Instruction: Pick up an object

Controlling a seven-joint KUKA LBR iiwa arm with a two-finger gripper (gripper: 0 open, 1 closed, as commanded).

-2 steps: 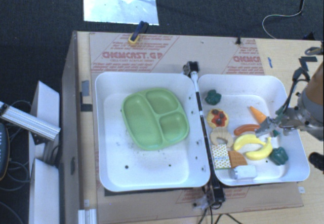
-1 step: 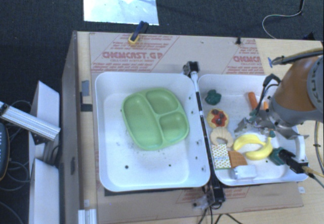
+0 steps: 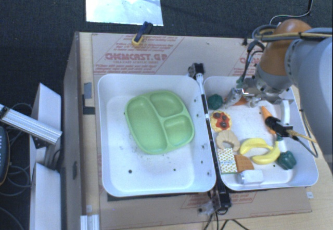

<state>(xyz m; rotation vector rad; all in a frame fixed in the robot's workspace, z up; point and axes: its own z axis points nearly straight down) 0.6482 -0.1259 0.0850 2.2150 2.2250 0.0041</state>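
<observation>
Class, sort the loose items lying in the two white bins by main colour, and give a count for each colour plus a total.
Green: 3, divided tray, round piece, pepper-like piece
Yellow: 1, banana
Orange: 1, carrot
Tan or brown: 3, pizza slice, bagel-like ring, cracker
White or pale: 2, checkered block, white block
Total: 10

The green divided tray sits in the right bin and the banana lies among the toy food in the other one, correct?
Not quite: the camera view shows the green divided tray in the left bin. The banana lies among the toy food in the right bin.
</observation>
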